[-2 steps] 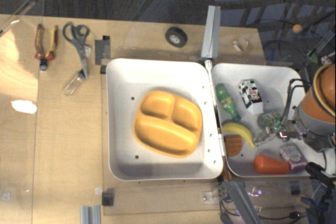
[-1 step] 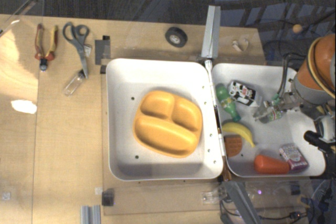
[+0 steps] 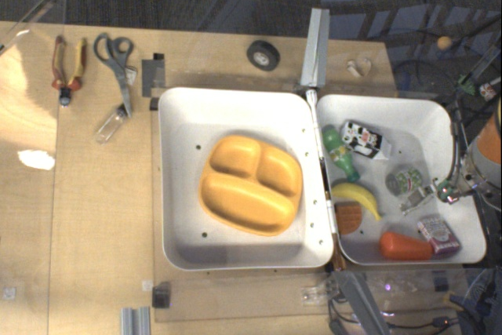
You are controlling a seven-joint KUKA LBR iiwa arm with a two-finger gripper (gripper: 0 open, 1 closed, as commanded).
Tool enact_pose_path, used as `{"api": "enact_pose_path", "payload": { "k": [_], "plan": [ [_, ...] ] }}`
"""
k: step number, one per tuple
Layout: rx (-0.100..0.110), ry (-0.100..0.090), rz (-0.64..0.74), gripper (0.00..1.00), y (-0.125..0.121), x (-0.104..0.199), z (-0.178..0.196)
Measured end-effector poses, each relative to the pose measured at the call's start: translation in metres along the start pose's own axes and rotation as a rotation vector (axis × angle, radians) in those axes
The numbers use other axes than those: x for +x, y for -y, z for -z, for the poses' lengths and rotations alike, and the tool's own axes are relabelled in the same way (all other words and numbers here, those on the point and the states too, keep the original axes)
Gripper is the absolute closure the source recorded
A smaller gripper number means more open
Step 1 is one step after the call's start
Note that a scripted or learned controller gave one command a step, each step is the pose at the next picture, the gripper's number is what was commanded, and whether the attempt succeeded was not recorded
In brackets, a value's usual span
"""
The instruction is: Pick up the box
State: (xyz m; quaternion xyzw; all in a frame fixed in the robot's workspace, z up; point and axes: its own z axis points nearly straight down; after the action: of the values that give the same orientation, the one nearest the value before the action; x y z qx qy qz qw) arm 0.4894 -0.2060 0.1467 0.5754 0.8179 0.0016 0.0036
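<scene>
Two box-like things lie in the right bin (image 3: 439,115). A black-and-white patterned box (image 3: 365,140) rests near its back left, and a small purple box (image 3: 438,235) sits at its front right. My gripper (image 3: 417,201) reaches in from the right over the middle of this bin, just above and left of the purple box and apart from both boxes. Nothing shows held in it.
The right bin also holds a green bottle (image 3: 339,153), a banana (image 3: 358,196), a brown item (image 3: 349,217), an orange carrot-like piece (image 3: 406,245) and a clear round item (image 3: 403,181). A big yellow loaf shape (image 3: 252,183) lies in the left bin (image 3: 180,169). Scissors (image 3: 118,63), pliers (image 3: 67,67) and a tape roll (image 3: 263,55) lie on the bench.
</scene>
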Motion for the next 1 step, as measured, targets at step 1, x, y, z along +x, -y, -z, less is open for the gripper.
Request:
{"api": "enact_pose_path", "payload": {
  "k": [1],
  "plan": [
    [-0.005,0.004,0.038,0.00,-0.0013,-0.0009,-0.0575]
  ]
}}
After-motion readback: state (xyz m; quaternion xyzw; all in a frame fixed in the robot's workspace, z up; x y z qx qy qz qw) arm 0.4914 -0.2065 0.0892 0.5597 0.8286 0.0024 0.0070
